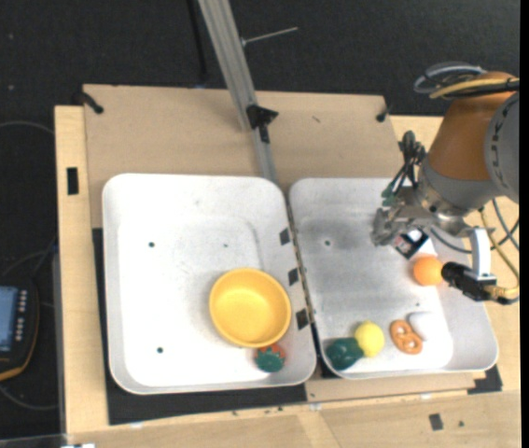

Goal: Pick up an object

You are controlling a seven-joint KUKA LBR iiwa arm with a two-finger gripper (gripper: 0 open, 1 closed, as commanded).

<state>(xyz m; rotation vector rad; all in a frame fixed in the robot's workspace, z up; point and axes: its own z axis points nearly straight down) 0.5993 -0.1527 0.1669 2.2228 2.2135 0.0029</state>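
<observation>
One orange ball [425,270] lies nearest the gripper [393,228], just beside it toward the right bin's [339,278] front-right, while a yellow ball [369,338], green object [343,351] and orange ring [406,336] sit farther along the front wall.

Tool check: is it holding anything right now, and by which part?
Nothing shows held; the tool hangs over the right bin, apart from the orange ball.
</observation>
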